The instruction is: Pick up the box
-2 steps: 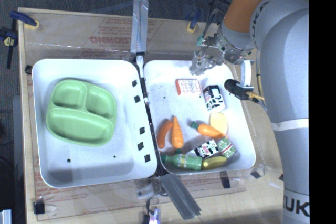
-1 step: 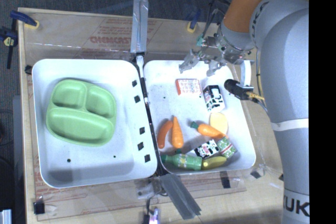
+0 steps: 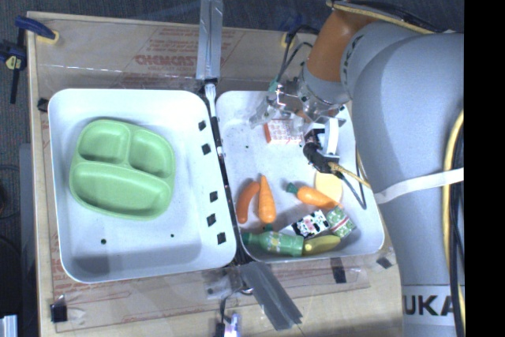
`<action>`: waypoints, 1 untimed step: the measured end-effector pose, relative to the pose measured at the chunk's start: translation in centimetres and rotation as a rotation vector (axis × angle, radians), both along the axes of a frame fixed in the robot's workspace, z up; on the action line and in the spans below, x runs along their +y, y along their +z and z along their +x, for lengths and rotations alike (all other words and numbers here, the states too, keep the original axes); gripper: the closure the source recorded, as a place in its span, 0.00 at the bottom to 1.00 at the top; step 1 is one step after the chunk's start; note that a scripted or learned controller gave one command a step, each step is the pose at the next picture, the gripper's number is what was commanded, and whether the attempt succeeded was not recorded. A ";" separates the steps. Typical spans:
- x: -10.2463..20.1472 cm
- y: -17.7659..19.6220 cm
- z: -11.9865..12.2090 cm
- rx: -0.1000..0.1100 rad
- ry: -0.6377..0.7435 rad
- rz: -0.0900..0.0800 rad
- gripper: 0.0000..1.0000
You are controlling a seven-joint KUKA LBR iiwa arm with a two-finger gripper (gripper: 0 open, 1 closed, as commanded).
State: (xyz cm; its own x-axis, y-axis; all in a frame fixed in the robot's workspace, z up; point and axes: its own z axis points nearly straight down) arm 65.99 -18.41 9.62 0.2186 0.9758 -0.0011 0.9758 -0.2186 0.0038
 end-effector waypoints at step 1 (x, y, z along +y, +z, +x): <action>0.0 0.9 0.0 0.005 0.007 -0.002 1.00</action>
